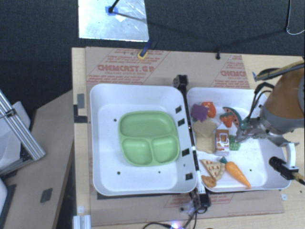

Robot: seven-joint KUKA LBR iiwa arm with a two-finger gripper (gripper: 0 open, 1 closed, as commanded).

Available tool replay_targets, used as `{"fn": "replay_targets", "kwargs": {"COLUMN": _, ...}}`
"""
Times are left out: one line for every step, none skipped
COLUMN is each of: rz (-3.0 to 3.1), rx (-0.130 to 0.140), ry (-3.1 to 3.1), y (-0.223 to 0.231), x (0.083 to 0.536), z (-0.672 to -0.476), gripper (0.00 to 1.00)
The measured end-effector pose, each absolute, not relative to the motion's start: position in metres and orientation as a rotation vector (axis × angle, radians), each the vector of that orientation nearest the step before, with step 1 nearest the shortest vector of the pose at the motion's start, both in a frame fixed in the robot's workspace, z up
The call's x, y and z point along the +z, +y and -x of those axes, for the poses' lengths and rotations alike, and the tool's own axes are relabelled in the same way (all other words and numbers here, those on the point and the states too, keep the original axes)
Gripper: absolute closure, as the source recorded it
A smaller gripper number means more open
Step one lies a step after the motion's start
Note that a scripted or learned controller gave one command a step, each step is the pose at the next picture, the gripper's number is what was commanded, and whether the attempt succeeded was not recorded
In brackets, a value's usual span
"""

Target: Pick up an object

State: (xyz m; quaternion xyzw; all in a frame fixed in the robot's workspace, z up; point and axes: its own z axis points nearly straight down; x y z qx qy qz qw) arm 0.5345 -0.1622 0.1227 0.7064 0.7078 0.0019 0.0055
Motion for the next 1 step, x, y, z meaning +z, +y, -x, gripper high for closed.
{"fn": "replay_targets", "kwargs": {"rz": -2.214, "rx": 0.004, "ry": 2.221, "y": -0.1650, "x": 0.1861, "z": -0.5334, "gripper": 1.00}}
